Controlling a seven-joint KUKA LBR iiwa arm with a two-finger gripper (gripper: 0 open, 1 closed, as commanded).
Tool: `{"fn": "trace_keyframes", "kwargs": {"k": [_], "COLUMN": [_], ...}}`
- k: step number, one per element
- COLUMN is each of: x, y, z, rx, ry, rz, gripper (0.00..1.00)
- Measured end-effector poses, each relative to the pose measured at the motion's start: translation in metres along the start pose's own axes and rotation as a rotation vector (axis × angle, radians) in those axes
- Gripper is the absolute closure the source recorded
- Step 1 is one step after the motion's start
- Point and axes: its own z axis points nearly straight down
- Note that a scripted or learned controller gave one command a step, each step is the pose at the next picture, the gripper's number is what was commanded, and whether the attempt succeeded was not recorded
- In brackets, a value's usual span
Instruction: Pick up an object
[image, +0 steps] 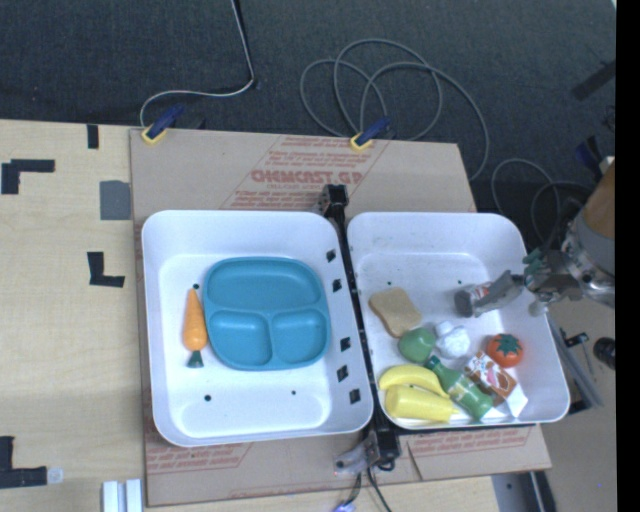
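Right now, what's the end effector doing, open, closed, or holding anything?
End effector: over the right bin, above the bread slice and the tomato; open or closed cannot be told, and nothing shows between its fingers.

Single fixed camera above bench (60, 300), looking down aslant, both bins (160, 240) framed.

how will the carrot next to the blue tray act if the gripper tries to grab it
The carrot looks like a smooth, rigid plastic toy, so probably light and somewhat slippery. Its tapered, rounded shape may roll or pivot when nudged. It lies beside the blue tray, which likely limits room for the gripper.
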Motion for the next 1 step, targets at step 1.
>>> {"fn": "trace_keyframes", "kwargs": {"k": [1], "x": [-0.0383], "y": [0.0267], "z": [0.0752], "rx": [0.002], "ry": [0.000], "rz": [0.000], "gripper": [0.00]}}
